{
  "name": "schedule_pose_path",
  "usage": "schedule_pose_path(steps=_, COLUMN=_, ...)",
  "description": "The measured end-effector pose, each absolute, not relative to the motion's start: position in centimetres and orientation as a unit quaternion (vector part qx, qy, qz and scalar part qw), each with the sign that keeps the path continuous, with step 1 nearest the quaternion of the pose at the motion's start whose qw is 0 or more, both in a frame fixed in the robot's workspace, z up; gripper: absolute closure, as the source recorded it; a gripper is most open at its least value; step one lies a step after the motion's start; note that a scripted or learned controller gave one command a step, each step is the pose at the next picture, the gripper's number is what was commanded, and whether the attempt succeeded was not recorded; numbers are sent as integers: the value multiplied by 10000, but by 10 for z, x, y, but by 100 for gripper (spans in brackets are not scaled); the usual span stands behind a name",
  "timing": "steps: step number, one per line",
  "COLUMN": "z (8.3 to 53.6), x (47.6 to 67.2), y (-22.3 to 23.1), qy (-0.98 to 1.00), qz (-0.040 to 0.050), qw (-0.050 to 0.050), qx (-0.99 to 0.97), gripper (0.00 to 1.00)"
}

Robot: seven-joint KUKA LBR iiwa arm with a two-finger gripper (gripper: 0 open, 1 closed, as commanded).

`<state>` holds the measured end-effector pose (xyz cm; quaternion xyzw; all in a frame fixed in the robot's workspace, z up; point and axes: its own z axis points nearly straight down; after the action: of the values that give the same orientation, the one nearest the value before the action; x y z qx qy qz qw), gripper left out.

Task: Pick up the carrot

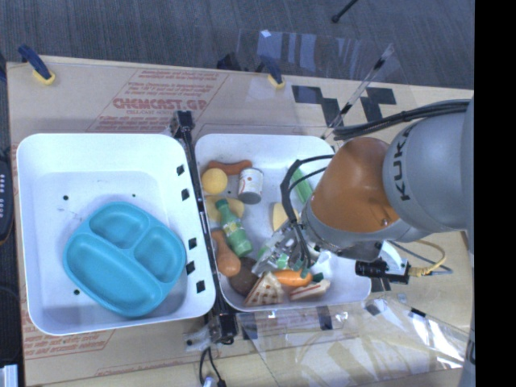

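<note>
The orange carrot (292,279) lies near the front wall of the right bin (266,145), between a pizza-like wedge (262,290) and a sandwich slice (313,287). My gripper (284,254) hangs just above and behind the carrot, under the orange wrist band (355,193). The carrot looks to be resting on the pile, partly under the gripper's tip. The arm hides the right half of this bin.
The right bin also holds a drumstick (227,168), a lemon (214,182), a small can (251,185), a green bottle (235,230) and a brown piece (226,256). A blue divided plate (125,256) lies in the left bin (48,160).
</note>
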<state>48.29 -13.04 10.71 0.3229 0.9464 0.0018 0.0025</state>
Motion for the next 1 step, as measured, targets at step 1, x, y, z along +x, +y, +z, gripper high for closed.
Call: schedule_pose_path(steps=1, z=107, x=483, y=-130, qy=9463, qz=16, qw=23, qx=3232, gripper=0)
